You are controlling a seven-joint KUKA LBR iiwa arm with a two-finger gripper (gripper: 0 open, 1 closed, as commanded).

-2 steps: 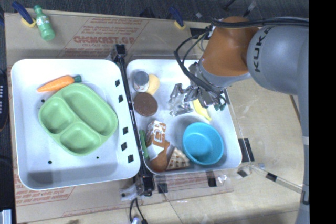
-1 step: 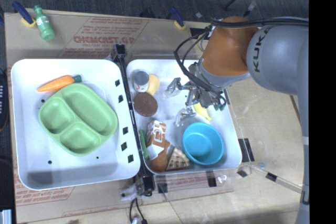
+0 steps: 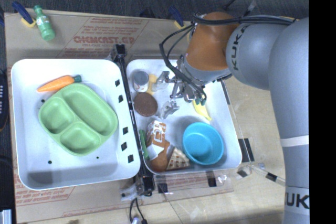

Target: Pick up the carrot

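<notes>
Cardboard-topped desk (image 3: 105, 34) carries two white bins side by side; carrot (image 3: 56, 83) lies in the left bin (image 3: 21, 113), at its far-left corner, just beside the green tray (image 3: 79, 118). My jaws (image 3: 178, 97) hang over the right bin (image 3: 231, 128), well apart from the carrot, above a brown disc (image 3: 145, 104) and near a blue bowl (image 3: 202, 143). Whether they are clenched or released, I cannot tell.

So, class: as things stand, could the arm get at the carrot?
Probably yes. The carrot lies uncovered in the left bin beside the green tray; the gripper is over the right bin.
</notes>
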